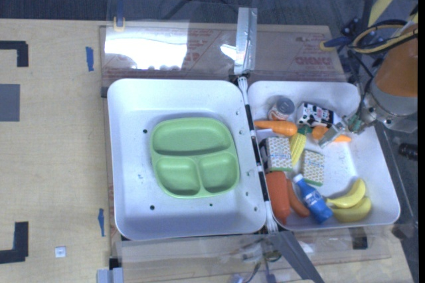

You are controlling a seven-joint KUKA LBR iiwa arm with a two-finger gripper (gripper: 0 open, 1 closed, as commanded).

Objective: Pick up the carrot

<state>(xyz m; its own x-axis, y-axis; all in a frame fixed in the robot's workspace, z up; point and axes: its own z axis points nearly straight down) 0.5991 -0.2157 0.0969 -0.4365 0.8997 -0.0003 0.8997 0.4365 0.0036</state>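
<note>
Carrot (276,127): orange, tapered, lying roughly crosswise near the far left of the right bin (384,162), just in front of a small grey tin (284,105) and touching the top of the corn cob (298,144). Status: not lifted; rests on the bin floor among other items.

Gripper (352,123): low at the right bin's far right side, beside a second small orange piece (330,135) and near the black-and-white cow-patterned item (313,115). State of the jaws: cannot tell at this size. Well apart from the carrot, with the patterned item and corn cob between.

Arm (397,79): grey with orange band, entering over the bin's right rim.

Other contents, right bin: two patterned sachets (280,151), red sausage-shaped item (278,195), blue bottle (312,198), bananas (350,200).

Left bin (129,142): holds a green divided tray (194,156).

Progress, as judged: grasp not made. Remaining: bring the gripper across to the carrot, close on it, raise it clear of the neighbouring corn cob.
</note>
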